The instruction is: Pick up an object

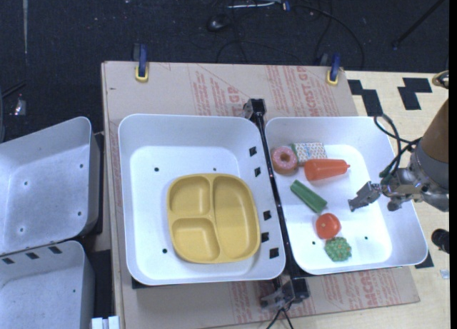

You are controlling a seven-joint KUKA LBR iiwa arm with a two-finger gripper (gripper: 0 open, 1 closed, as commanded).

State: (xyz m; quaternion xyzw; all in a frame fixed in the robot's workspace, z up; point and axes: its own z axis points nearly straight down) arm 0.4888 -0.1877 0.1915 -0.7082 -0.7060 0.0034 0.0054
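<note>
Tool [378,199] over right bin [371,129], fingers apart, gripping nothing, just right of toy tomato [328,225] and green pepper [308,196].

Yellow tray [213,218] in left bin [136,178]; toy foods, arm's fingers [365,196] over right bin [407,238].

I see my arm [437,150] coming in from the right edge of the frame, at about mid-height. Its gripper [376,198] points left, fingers spread apart with nothing between them, at the frame's right side.
</note>
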